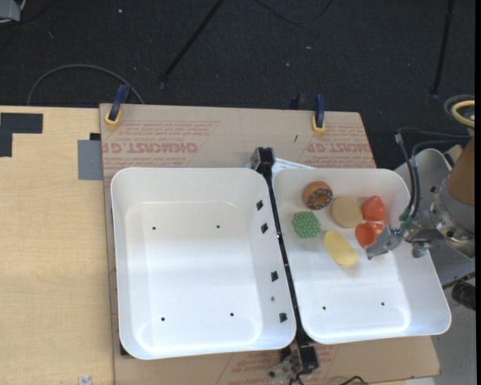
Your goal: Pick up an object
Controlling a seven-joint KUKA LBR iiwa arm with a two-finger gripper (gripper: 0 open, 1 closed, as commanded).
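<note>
Right bin (417,315) holds a cluster at its 12 o'clock end: brown donut-like piece (317,195), tan round piece (346,211), green knobbly ball (306,224), yellow lemon-shaped piece (341,248), two red-orange pieces (373,208) and (367,233). Gripper (382,247) comes in from 3 o'clock, tip just beside the lower red-orange piece and near the yellow one. Whether it's open or closed, can't tell; nothing visibly gripped. Left bin (144,187) sits at 9 o'clock of the right one.

The arm (457,207) is cut off at the right edge.
</note>
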